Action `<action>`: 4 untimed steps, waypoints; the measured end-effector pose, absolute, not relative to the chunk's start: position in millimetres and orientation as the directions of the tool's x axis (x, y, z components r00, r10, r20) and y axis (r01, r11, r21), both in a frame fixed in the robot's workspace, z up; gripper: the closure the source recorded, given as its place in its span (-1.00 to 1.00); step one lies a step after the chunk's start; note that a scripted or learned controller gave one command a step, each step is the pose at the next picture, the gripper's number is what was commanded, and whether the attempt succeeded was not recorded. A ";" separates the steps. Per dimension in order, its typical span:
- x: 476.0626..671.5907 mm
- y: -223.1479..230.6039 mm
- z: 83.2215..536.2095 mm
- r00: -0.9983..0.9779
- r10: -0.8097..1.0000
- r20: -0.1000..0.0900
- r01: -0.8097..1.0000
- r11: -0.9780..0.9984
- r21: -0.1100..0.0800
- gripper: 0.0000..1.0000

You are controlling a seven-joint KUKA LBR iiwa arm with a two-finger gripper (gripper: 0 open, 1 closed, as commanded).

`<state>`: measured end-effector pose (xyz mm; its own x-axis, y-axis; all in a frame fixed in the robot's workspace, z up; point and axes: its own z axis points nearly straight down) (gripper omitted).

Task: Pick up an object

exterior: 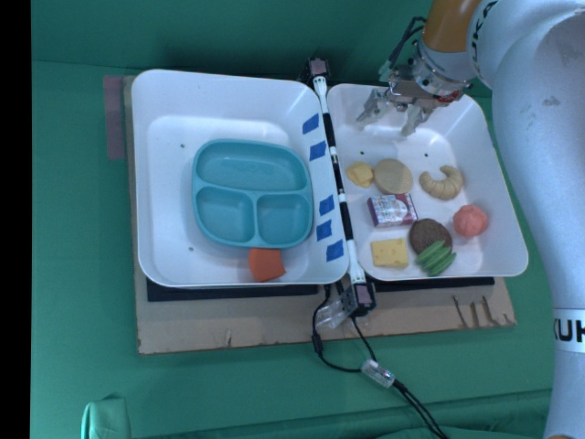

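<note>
I take the right bin [494,245] as my landmark. Far to its left, in the other bin [164,154], sit a teal divided plate [251,193] and an orange block [266,264] just below that plate. Inside the right bin, from its left side across: a small yellow piece [360,174], a tan round cookie [394,176], a red-and-white packet [391,210], a yellow cheese square [390,252], a brown patty [429,234] touching green pea pods [436,258], a croissant [442,182] and a pink-red lump [471,220]. My end effector [395,110] hangs over the bin's upper left part, released, fingers spread, grasping nothing.

The risk, I judge: the food is packed close, so coming down I could nudge a neighbour or close on bare floor.

The packet's print is too small to read; my arm shows "KU" at its lower edge.
</note>
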<state>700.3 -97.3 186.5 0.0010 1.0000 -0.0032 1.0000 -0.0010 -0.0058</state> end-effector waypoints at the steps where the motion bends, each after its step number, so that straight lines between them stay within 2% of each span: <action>1: 700.2 -96.6 186.6 0.004 1.000 -0.005 1.000 -0.004 -0.006 -1.00; 4: 700.3 -96.8 186.6 0.003 1.000 -0.005 1.000 -0.003 -0.006 -1.00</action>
